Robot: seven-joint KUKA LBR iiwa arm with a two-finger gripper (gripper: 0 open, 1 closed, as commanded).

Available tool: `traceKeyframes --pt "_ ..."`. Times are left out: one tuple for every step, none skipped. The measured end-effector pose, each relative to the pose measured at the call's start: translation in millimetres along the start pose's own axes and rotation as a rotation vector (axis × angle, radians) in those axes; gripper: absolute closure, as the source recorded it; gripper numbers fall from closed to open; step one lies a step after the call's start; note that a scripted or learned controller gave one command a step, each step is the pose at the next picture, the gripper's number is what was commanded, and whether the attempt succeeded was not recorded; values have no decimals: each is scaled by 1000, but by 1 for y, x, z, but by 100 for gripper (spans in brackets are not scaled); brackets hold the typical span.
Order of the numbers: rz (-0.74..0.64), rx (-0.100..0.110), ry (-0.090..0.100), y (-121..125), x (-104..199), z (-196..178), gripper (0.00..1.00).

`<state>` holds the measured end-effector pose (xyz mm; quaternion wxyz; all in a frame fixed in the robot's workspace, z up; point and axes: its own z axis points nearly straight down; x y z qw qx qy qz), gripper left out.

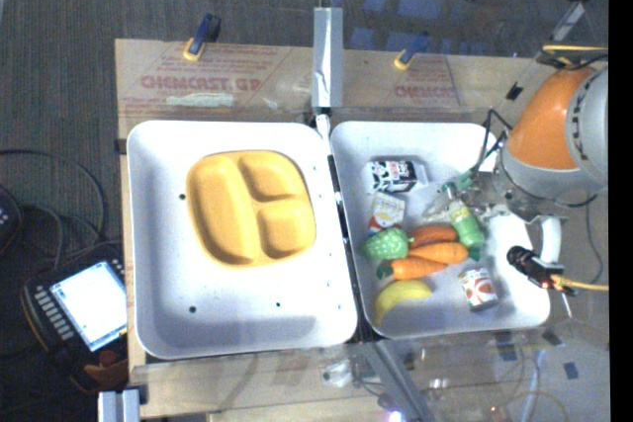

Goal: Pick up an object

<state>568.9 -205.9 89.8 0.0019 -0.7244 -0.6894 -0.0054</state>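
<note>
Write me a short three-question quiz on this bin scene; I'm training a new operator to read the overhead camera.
1. True or false: the yellow divided tray lies in the left bin.
2. Which lies nearest the right bin's front edge? A) black-and-white carton B) banana C) green bottle
3. Fill in: two orange ___ lie side by side mid-bin, beside the green toy.

Key: 1 true; 2 B; 3 carrots.
</note>
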Motion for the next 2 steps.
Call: traceKeyframes --pt "-1 -2 -5 1 -1 -7 100" --pt "-75 10 -11 30 74 -107 100"
